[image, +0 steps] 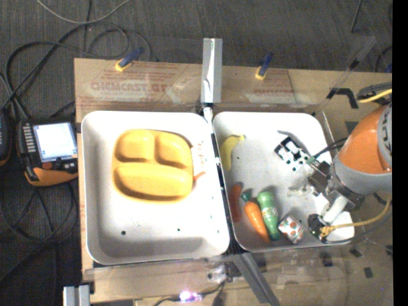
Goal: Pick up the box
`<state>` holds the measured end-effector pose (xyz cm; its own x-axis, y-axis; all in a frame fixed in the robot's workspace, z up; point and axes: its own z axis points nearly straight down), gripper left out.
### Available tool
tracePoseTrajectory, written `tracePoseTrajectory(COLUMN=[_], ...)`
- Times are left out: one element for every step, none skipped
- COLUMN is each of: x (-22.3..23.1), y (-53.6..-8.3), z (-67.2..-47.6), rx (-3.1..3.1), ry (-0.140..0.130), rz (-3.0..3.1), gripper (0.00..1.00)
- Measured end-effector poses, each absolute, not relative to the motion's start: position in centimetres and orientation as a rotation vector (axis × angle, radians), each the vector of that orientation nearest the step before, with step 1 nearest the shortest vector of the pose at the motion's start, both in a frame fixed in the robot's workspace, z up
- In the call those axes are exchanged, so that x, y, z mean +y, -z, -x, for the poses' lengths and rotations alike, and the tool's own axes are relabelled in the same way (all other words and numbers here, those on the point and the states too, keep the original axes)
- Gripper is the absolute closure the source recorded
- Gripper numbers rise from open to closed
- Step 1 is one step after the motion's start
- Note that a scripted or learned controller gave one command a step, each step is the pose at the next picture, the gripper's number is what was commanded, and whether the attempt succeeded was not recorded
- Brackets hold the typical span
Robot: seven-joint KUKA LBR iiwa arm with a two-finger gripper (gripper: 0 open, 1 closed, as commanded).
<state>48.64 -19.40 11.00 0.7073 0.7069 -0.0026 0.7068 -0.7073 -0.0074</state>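
- The brown cardboard-covered counter point(159, 85) carries two shallow white plastic bins side by side, the left bin point(95, 234) and the right bin point(306, 123).
- The grey arm with an orange band point(366, 152) reaches in from the right over the right bin's right edge.
- A yellow plastic tray with three compartments point(153, 164) lies in the left bin's upper half.
- The arm's hand point(299, 161) hangs over the upper right part of the right bin; whether it is apart or together cannot be told.
- An orange toy carrot point(255, 218) and a green bottle point(268, 212) lie touching side by side near the right bin's front wall.
- A yellow banana-shaped toy point(228, 148) lies by that bin's left wall.
- The small white box with red and dark print point(291, 229) rests just right of the bottle, at the front wall, well apart from the hand.
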Motion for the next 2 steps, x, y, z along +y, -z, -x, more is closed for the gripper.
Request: tracePoseTrajectory(x=[-20.9,-20.6], y=[-10.6,-9.2], z=[-48.4,-48.9], rx=[-1.175,-1.179], ry=[-0.002,0.016], rz=[2.898,2.888], gripper=[0.00,0.00])
